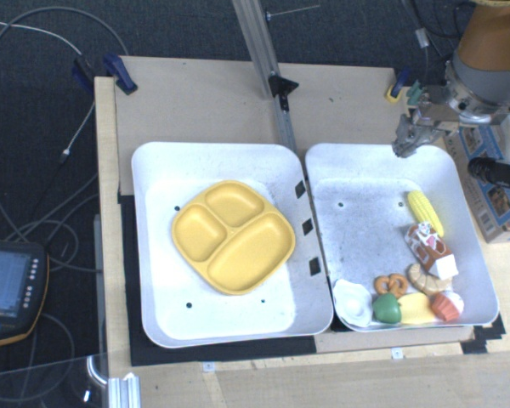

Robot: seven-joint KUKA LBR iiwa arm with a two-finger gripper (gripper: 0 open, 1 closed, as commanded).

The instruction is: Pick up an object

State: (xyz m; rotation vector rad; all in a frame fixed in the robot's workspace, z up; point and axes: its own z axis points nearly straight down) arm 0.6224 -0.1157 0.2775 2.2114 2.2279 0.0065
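Over the right bin's far rim (365,150) I log the pincer (405,145), grip state impossible to tell. Corn cob (424,212) and mixed toy foods (412,296) lie untouched along the near-right wall; yellow divided plate (232,236) occupies the left bin.

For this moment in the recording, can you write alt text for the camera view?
A robot gripper hangs over the far edge of the right bin, with toy food piled in the bin's near right corner: a corn cob, a pretzel and a green pepper. The left bin holds a yellow divided plate.
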